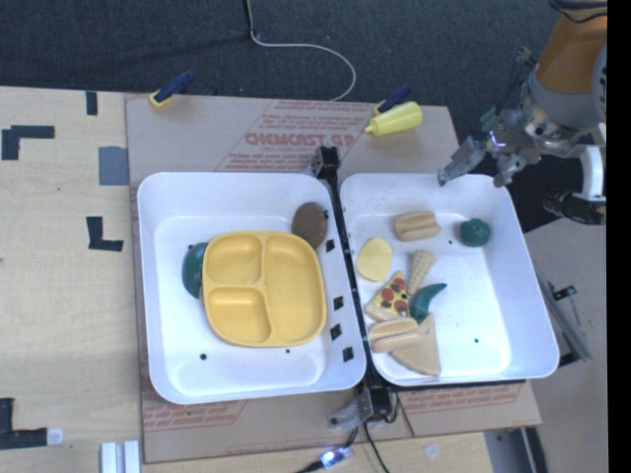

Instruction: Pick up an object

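Note:
The right bin (513,308) holds several toy foods: a tan hot dog bun (416,225), a green ball (474,232), a pale yellow round slice (374,259), an ice cream cone (420,265), a pizza slice (391,298), a teal leafy piece (426,300) and tan wedges (409,341). My gripper (481,165) hangs above the back rim of the right bin, at the upper right. Its two fingers (453,170) are spread apart with nothing between them. It is well above and behind the green ball.
In the left bin (163,264) lie a yellow divided plate (264,289), a brown round object (310,223) and a teal object (193,269) partly under the plate. A yellow clamp (396,118) and a blue-yellow clamp (171,89) sit on the cardboard behind the bins.

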`<state>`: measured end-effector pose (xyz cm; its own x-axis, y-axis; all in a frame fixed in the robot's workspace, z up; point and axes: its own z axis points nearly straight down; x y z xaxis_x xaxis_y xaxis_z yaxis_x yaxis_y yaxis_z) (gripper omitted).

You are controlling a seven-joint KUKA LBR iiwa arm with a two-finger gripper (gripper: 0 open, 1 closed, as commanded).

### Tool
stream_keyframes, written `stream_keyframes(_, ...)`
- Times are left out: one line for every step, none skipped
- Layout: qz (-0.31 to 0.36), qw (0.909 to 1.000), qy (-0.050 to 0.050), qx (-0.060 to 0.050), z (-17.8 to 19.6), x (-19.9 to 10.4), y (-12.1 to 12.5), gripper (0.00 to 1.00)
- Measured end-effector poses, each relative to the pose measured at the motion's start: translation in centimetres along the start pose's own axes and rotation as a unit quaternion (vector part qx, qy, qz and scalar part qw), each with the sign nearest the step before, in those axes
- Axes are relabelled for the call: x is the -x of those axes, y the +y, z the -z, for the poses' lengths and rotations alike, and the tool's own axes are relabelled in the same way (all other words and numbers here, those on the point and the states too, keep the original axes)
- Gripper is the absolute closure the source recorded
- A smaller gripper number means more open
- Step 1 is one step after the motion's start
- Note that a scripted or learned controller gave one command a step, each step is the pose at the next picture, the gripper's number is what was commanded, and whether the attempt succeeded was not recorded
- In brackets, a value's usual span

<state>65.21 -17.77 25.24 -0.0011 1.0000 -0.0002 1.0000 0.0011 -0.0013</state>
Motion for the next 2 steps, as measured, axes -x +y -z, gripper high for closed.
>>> stream_keyframes(0.000,1.0000,0.000,-0.002,-5.2,0.2,-1.0,0.00)
stream_keyframes(0.000,1.0000,0.000,-0.003,-11.0,1.0,-1.1,0.00)
